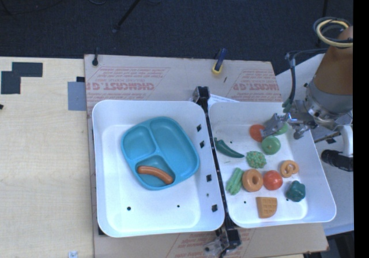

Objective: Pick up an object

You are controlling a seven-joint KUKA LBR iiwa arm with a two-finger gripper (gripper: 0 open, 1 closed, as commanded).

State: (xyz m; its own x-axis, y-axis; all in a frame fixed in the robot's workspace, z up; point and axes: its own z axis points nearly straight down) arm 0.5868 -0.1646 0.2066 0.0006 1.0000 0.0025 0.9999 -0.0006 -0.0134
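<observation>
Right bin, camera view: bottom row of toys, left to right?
green pickle → doughnut → red tomato → dark green pepper. The orange wedge sits below, between doughnut and tomato, so I left it out.

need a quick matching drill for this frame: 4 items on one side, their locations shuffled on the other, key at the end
Items:
1. orange toy sausage
2. dark green toy chilli pepper
3. orange waffle-textured toy wedge
4. two-finger gripper

Places:
A. right bin, near front edge
B. over right bin, beside the red toy tomato
C. on the blue divided plate, left bin
D. right bin, by the centre divider

Pairs: 1-C, 2-D, 3-A, 4-B
</observation>
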